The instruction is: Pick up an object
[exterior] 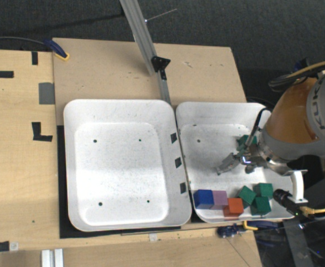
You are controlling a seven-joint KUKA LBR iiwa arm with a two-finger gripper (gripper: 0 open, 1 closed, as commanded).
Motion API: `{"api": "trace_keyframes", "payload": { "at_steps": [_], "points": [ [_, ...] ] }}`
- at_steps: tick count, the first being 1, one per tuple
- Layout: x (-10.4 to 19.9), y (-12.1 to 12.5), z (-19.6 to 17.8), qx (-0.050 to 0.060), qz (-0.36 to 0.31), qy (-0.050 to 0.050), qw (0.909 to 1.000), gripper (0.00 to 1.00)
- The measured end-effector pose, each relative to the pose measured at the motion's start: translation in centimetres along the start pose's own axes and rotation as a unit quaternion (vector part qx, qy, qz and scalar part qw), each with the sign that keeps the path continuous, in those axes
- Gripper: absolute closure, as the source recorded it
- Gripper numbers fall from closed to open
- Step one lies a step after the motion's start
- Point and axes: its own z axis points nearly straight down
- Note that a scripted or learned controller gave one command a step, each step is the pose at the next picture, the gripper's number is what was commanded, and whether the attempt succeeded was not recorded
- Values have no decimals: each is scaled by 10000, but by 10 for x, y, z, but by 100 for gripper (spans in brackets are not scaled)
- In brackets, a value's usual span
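Jaws of the grey two-finger gripper (229, 164) hang spread and empty over the right white bin (218, 118); small coloured blocks (235, 200) lie nearer its front wall.

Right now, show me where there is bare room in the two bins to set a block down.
The left bin has a bare floor from wall to wall. In the right bin, the far floor is bare up to the gripper. The near edge is crowded: blue block, purple block, orange block, green blocks.
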Motion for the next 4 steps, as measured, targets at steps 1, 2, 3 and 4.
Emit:
{"api": "trace_keyframes", "payload": {
  "at_steps": [1, 2, 3, 4],
  "points": [
    [1, -1, 53, -14, -3, -6, 10000, 0],
    [2, -1, 42, -12, -10, 6, 10000, 100],
    [1, 7, -19, -56, -11, -11, 10000, 100],
    [1, 8, -61, -50, -10, -10, 10000, 100]
  ]
}}
